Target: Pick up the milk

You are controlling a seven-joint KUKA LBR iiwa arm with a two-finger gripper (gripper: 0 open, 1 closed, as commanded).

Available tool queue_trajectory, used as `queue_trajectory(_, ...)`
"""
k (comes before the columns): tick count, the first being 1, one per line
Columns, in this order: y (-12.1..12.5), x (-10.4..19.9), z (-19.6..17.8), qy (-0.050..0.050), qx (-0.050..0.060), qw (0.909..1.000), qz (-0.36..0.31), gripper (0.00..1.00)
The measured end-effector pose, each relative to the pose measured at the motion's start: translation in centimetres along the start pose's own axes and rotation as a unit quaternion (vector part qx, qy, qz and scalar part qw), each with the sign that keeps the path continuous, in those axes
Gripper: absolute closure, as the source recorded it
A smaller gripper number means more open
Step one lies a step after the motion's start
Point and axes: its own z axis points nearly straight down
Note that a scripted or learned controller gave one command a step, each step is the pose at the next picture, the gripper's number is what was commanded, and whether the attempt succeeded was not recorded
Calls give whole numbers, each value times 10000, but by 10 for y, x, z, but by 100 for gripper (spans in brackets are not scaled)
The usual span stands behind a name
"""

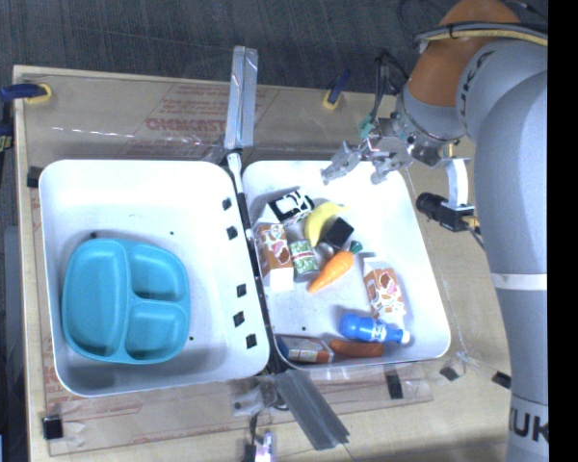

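A small carton with black and white print [291, 203], the milk as far as I can tell, lies in the right bin [419, 243] near its far left corner, against a yellow banana [320, 221]. My gripper [361, 166] hangs over the far rim of that bin, up and to the right of the carton and apart from it. Its two fingers [337, 167] are spread open with nothing between them.
The right bin also holds an orange carrot [330, 269], two printed cartons [273, 248] [385, 293], a blue bottle [371, 330], a black block [339, 231] and a red sausage [358, 348]. In the left bin [125, 186] lies a blue divided plate [125, 299]. A metal bar [241, 99] divides the bins.
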Motion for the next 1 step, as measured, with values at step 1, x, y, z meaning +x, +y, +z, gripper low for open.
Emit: queue_trajectory(1, -21, -3, -94, -2, -15, 9973, 730, 0)
